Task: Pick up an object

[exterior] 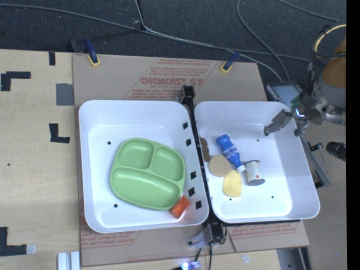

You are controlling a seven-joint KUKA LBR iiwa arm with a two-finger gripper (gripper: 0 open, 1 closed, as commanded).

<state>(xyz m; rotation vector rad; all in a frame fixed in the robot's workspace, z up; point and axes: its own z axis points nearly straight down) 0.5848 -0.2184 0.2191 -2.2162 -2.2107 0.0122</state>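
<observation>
- Camera view: the arm point(332, 77) leans in from the right, and its tool point(288, 121) hangs above the upper right rim of the right bin point(292, 167). The two fingers stand apart with nothing between them, so it looks parked off the clutter, not yet committed.
- Camera view: the pickable things sit clustered at the right bin's left side, well apart from the tool: a blue bottle point(228, 149) lying slantwise, a tan disc point(219, 165) touching it, a yellow lump point(232, 184) just below, and a small grey can point(254, 172) on its side.
- Camera view: I'd guess the bottle is the easiest target, being long and slim.
- Camera view: the left bin point(95, 151) holds a green divided plate point(147, 173), with an orange piece point(180, 207) at its lower edge.
</observation>
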